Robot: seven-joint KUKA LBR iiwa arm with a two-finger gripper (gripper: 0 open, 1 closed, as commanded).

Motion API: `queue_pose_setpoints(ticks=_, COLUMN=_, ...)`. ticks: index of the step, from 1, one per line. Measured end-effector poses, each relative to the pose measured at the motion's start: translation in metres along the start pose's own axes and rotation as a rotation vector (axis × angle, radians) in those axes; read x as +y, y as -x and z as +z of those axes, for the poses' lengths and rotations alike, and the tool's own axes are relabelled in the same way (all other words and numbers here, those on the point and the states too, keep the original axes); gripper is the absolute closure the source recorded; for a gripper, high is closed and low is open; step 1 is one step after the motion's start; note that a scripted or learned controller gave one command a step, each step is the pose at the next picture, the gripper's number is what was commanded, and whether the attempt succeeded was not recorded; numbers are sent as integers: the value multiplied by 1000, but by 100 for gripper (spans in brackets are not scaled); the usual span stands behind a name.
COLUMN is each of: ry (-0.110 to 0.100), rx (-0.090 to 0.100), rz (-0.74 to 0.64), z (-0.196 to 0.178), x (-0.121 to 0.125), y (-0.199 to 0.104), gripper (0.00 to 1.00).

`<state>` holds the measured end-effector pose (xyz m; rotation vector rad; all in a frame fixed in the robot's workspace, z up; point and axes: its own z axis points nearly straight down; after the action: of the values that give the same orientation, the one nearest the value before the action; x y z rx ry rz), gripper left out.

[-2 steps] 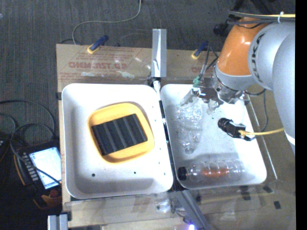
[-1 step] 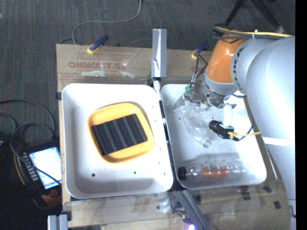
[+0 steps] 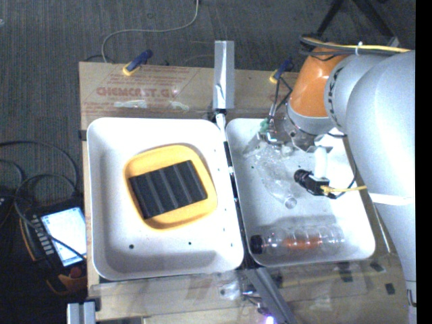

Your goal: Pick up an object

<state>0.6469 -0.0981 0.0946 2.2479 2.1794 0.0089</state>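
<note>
The gripper [image 3: 275, 139] is hanging low over the back of the right bin [image 3: 351, 248], its tip touching or just above a clear crumpled bottle [image 3: 278, 174]; whether it is gripping cannot be told. A second clear bottle [image 3: 297, 239] is lying along the bin's front edge. The left bin [image 3: 101, 181] is holding a yellow tray [image 3: 172, 184] with a black ribbed centre.

A robotics lab: a plywood bench [image 3: 155, 90] bears two white bins [image 3: 101, 140] on grey carpet [image 3: 40, 39]. Loose cables [image 3: 145, 29] and a lit handheld control pendant [image 3: 57, 231] lie beside it.
</note>
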Motion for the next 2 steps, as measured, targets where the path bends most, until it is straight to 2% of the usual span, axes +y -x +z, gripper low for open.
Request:
queue_pose_setpoints(ticks=1, ry=-12, rx=1, rz=28, z=-44, x=-12, y=69, gripper=0)
queue_pose_setpoints(ticks=2, ry=1, rx=0, rz=-32, z=2, x=-51, y=13, gripper=0)
